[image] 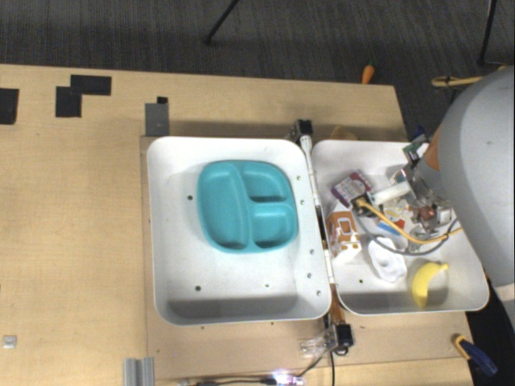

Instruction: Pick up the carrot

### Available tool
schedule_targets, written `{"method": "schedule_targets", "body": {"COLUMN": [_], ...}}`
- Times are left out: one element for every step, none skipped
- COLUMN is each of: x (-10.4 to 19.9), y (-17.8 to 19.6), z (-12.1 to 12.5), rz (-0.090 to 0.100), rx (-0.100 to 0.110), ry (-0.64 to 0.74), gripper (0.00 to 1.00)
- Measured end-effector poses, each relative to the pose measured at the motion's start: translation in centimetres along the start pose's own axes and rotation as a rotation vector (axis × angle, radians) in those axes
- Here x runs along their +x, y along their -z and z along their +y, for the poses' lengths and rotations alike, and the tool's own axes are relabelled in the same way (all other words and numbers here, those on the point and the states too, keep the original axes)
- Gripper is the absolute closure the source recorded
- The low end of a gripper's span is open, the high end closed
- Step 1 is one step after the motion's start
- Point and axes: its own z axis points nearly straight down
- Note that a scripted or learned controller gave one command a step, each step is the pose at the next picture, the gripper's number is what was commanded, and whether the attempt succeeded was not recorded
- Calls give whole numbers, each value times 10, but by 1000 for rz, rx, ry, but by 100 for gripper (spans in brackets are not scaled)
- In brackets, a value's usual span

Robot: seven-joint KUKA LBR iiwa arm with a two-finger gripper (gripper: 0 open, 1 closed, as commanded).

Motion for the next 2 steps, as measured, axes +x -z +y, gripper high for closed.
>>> {"method": "schedule_targets", "body": {"x": [0,-2], "y": [0,-4], "z": [0,-52], "rz": [0,-9], "rx": [-1,3], "ry": [3,62], "gripper": [0,0]}}
